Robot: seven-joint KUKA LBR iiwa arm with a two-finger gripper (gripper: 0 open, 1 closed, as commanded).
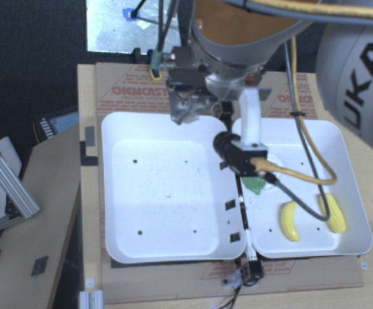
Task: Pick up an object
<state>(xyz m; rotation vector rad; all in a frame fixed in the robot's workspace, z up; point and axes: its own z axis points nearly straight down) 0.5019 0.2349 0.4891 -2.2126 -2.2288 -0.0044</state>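
My gripper point(187, 110) hangs over the far rim of the left white bin point(167, 192), near the divide between the two bins. Nothing shows in its grasp. In the right white bin point(315, 140) lies a small yellow banana point(289, 221) near the front. A second yellow object point(334, 214), ribbed like a corn cob, rests beside it toward the right wall. A green object point(256, 186) sits near the bin's left wall, partly hidden by the robot's own hardware.
The bins sit on a cardboard sheet point(135, 82) on the bench. A yellow cable point(302, 172) loops over the right bin. An aluminium frame piece point(6, 179) stands at the far left, off the bench.
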